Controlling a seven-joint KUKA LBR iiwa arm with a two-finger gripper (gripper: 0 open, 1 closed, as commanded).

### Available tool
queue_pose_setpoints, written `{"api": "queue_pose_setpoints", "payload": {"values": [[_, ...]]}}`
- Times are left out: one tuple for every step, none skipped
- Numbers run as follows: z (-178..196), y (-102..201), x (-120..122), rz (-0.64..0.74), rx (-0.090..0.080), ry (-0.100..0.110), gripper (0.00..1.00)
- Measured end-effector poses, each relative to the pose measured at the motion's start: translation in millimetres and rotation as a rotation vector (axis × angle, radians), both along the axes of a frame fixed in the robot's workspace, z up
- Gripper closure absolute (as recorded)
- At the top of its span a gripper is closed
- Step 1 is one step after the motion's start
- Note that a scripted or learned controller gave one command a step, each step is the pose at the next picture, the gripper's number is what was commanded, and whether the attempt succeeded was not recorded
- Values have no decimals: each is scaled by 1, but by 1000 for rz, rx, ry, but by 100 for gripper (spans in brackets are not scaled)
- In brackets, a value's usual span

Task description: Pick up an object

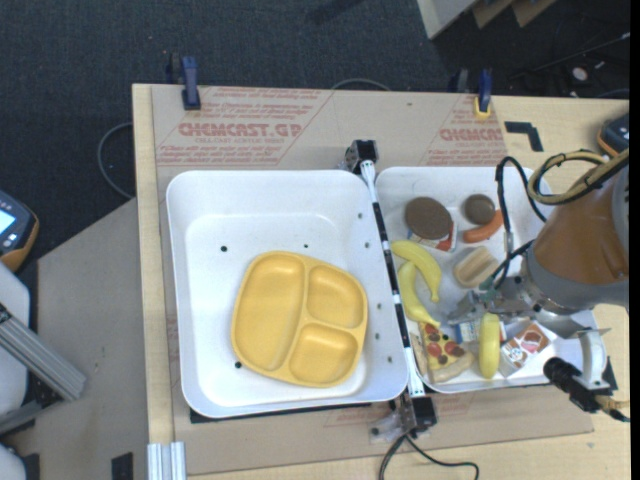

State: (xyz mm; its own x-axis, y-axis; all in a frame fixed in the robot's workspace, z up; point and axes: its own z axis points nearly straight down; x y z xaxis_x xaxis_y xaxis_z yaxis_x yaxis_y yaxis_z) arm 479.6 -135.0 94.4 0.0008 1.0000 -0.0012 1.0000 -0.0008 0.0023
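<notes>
Several toy foods crowd the right bin (395, 190): a curved yellow banana (418, 268), a pizza slice (441, 353), a small yellow corn cob (489, 344), a brown round patty (429, 217), a hot dog (483, 228) and a bread roll (474, 266). Beside it, the left bin (200, 218) holds a yellow three-compartment tray (298, 315). Over the right bin hangs the arm (585, 253); its pincer is hidden, so I cannot tell its state.

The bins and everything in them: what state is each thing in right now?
Left bin: holds the yellow tray.
Yellow tray: lying flat, three compartments bare.
Right bin: crowded with toy food.
Banana: lying loose by the divider.
Pizza slice: flat in the near corner.
Arm: over the right bin.
</notes>
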Motion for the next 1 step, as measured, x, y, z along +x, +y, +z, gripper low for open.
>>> {"api": "queue_pose_setpoints", "payload": {"values": [[126,49,11,8,0,-11,100]]}}
